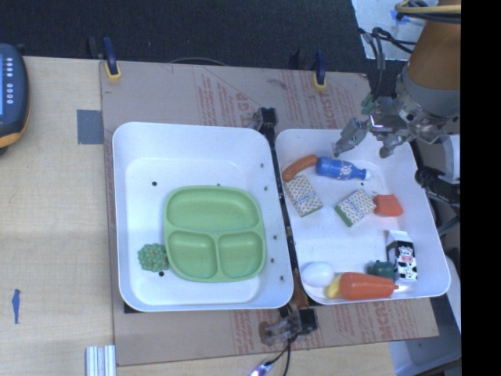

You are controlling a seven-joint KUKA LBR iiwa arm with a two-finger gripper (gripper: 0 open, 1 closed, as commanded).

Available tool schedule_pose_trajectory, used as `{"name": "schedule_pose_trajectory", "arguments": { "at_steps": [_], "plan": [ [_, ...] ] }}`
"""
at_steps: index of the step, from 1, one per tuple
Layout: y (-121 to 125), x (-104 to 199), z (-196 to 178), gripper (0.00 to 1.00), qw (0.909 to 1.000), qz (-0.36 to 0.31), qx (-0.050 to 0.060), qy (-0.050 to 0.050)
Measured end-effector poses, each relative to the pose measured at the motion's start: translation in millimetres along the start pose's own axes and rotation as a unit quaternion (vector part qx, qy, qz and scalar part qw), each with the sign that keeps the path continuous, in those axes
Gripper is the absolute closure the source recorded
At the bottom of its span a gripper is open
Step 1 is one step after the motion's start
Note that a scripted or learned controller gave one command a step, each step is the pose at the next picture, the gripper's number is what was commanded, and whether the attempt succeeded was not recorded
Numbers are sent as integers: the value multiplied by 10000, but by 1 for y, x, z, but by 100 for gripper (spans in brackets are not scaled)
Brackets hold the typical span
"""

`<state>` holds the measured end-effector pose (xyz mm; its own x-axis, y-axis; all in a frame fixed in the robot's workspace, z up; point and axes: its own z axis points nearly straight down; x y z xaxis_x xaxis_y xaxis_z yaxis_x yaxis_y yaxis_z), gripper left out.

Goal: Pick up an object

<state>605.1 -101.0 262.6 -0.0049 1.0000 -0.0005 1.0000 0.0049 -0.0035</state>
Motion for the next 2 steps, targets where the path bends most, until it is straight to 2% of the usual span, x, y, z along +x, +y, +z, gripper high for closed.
{"name": "schedule_pose_trajectory", "arguments": {
  "at_steps": [1,2],
  "plan": [
    [-41,-42,101,0,10000,19,59,5],
    [-41,-25,170,0,10000,8,-34,-32]
  ]
}}
